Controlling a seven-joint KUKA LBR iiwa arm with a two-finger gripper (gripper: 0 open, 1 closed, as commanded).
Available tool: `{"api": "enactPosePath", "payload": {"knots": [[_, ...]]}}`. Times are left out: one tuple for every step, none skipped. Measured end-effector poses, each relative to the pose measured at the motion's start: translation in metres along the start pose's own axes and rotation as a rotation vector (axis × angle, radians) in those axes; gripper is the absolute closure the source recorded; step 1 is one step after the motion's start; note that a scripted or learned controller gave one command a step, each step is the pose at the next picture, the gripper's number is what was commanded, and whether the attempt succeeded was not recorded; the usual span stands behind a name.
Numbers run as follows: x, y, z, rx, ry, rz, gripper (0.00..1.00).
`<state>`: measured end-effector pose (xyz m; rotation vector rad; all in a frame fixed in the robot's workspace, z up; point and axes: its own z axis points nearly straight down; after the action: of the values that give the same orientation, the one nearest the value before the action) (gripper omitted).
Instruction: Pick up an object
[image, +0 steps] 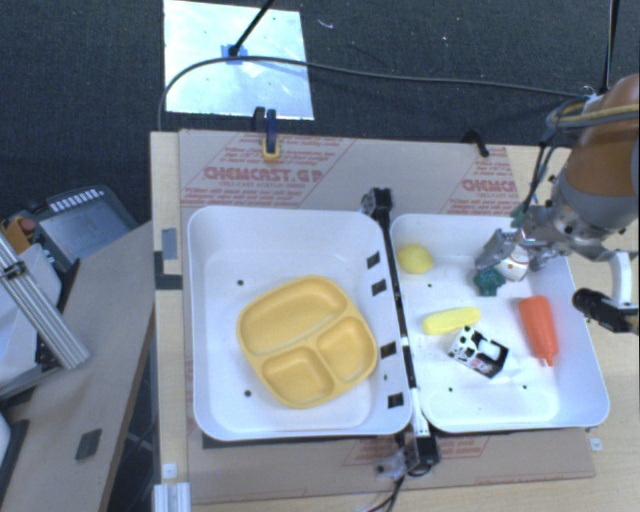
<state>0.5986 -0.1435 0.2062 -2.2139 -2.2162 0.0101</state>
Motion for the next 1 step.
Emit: {"api": "enactPosePath", "payload": {"knots": [[0.0003, 0.0027, -0.0071, -0.012, -0.002, -0.003, 0.00]]}}
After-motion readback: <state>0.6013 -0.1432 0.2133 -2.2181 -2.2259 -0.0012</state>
